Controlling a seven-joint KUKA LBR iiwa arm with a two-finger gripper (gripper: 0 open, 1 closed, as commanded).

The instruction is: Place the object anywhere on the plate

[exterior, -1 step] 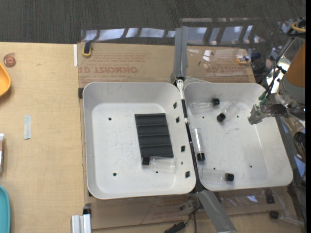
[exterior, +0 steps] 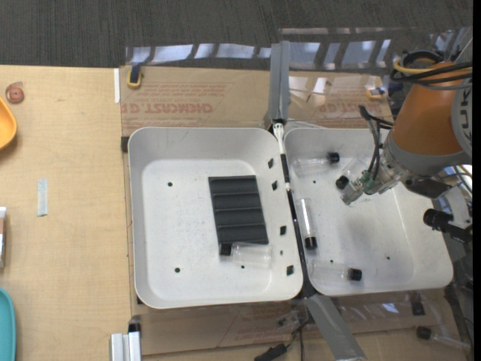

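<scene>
Vial (exterior: 343, 181), black-capped, at gripper (exterior: 353, 192) tip in right bin (exterior: 421, 277). Jaw state: cannot tell; grasp unconfirmed. Same bin, from gripper: second vial (exterior: 327, 158) 11 o'clock, long tube (exterior: 307, 224) 8 o'clock, third vial (exterior: 353, 274) 6 o'clock. Black ribbed plate (exterior: 238, 209) 9 o'clock, in left bin (exterior: 150, 201); clear vial (exterior: 252, 253) against plate's 6 o'clock edge.
</scene>
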